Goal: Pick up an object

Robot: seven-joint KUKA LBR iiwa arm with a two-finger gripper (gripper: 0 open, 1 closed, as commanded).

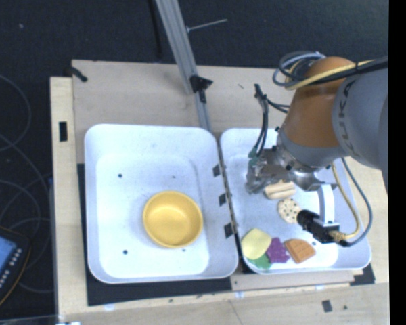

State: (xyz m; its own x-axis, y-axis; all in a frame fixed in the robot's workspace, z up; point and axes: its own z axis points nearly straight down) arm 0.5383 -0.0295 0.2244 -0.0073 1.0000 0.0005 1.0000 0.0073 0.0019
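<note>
My gripper [257,179] hangs low over the upper left part of the right bin [238,147]; I cannot make out how its fingers stand. Just to its right lies a tan, bread-like piece [279,191], close to the gripper. Below that sits a cream piece with dark dots [288,210]. Along the right bin's front edge lie a yellow-green piece [256,243], a purple grape bunch [277,250] and an orange ridged piece [300,250]. A yellow bowl [172,218] stands upright in the left bin [115,154].
The arm's orange band and grey body [325,114] cover the right bin's upper right. A grey metal pole [183,46] slants down from the top to the divider between the bins. A tablet [0,259] lies off the bench at the lower left.
</note>
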